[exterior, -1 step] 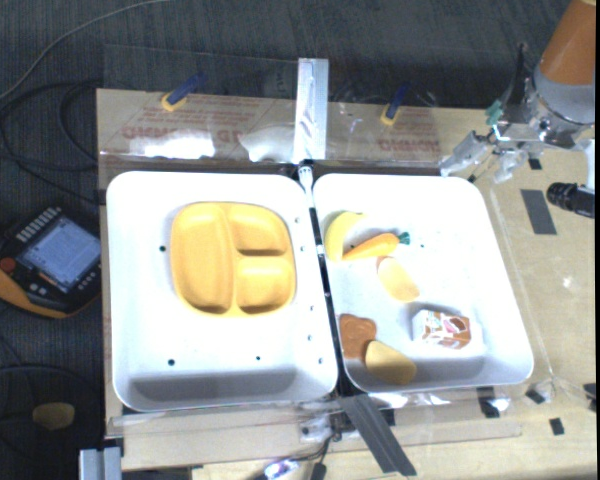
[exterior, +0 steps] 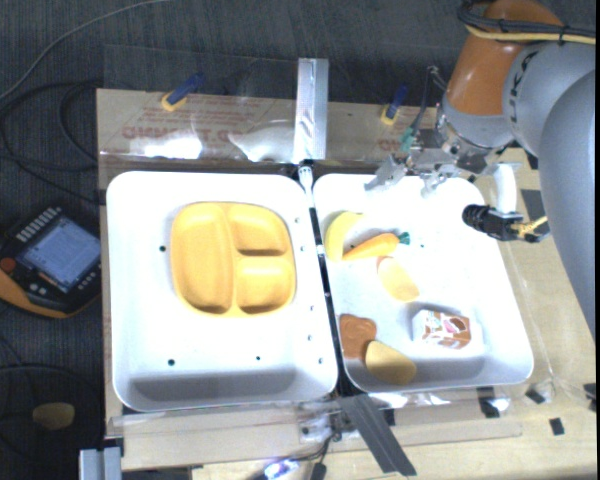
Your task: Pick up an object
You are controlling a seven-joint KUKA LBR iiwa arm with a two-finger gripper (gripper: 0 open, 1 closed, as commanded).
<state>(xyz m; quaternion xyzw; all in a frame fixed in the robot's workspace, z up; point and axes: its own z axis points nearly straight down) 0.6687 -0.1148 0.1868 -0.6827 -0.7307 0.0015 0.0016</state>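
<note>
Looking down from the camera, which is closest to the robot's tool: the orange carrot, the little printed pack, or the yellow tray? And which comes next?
From the tool at the right bin's far edge:
1. Carrot, in the right bin's far part.
2. Printed pack, in the right bin's near part.
3. Yellow tray, in the left bin.

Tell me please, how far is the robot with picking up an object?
Done: nothing looks picked yet. The carrot, the packet and the other items lie in the right bin. In hand: the gripper hangs over that bin's far edge, above the items, touching none. Left: going down, gripping one item and lifting it.
</note>
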